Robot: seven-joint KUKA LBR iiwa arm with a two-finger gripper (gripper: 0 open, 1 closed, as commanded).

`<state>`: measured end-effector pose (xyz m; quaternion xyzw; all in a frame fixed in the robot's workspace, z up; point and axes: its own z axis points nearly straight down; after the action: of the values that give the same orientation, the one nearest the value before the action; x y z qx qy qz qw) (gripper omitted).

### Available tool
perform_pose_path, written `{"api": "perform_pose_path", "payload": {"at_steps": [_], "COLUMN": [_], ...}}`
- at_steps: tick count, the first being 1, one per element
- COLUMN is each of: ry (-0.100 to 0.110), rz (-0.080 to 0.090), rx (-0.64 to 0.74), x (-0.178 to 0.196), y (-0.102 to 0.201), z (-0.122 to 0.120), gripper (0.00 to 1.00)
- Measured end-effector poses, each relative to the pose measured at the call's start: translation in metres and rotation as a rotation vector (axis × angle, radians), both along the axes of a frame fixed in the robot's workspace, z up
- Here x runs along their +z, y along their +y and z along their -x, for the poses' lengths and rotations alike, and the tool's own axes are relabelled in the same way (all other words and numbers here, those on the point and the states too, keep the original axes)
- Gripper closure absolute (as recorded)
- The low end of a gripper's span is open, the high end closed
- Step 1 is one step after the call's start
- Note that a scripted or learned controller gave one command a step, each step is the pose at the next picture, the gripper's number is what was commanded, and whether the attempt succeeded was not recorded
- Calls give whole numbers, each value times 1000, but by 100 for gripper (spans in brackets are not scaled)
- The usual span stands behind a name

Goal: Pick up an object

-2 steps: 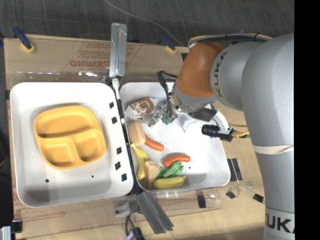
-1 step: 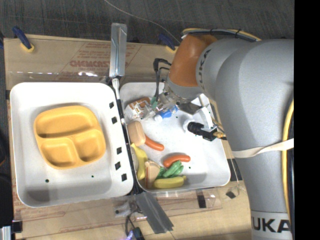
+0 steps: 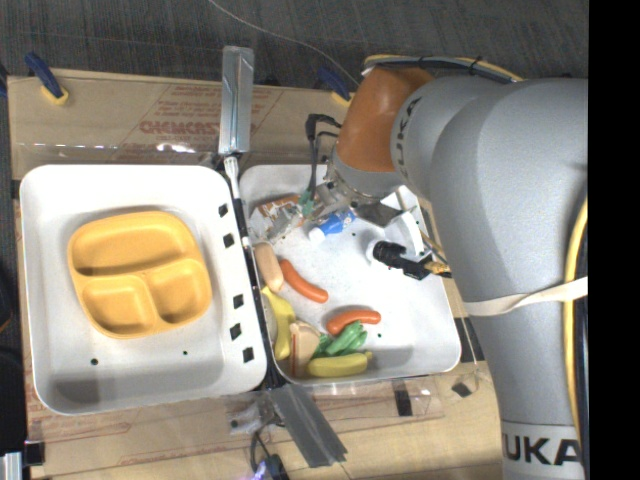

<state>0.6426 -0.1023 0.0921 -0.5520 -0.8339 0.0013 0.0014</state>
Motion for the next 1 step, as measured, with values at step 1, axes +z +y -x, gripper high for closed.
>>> {"api": "perform_pose_path", "payload": {"at_steps": [1], "ry": [-3], "rz": [-1], "rx": [96], "x": [23], "y": [-13], "z": [65], "gripper": [0]}}
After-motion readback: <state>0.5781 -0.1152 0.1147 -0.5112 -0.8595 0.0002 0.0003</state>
